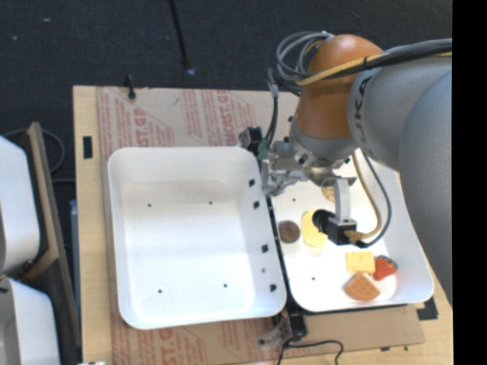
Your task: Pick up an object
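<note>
Object closest to hand: brown disc [288, 231], flat on the floor of the right bin [327, 299], hard by the wall shared with the left bin [183, 234]. Pincer [268, 175] poised farther up the view from the brown disc and slightly toward the left bin, over that shared wall rather than squarely over any piece. How far open: cannot tell from this slant; nothing seen gripped. Judged an approach, not yet a grasp. Probably calls for a shift toward the brown disc before any descent, or risks striking the wall.

Just beside the brown disc, on the side away from the left bin: yellow round piece [310, 233], close to touching. Farther out the same way and nearer the front rim: yellow block [360, 261], red strawberry-like piece [386, 268] right against it, orange waffle-like piece [361, 287] just in front. Loosely scattered, seemingly apart enough to be taken one at a time; the brown disc, so tight to the wall, perhaps the most awkward of them.

Beyond the brown disc, under both bins: pale surface [175, 116] printed with red lettering. Around that, dark carpet-like floor [91, 21] crossed by a thin black cable [176, 25].
</note>
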### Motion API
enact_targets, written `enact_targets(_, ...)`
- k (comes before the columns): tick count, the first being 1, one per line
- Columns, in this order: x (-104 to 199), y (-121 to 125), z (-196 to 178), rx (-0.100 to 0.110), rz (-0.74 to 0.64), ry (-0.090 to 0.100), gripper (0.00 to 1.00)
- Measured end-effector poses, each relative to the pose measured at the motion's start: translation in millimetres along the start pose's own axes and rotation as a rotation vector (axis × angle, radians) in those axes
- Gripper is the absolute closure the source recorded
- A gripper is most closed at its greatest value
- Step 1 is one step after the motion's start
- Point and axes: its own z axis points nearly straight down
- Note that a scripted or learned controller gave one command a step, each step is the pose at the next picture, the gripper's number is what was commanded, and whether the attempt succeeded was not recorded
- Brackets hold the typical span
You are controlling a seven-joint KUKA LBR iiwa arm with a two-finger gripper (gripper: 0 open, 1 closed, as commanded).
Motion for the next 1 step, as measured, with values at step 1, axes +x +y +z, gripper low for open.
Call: enact_targets(1,47.9,12.2,2.7,0.001,0.0,0.0,1.0)
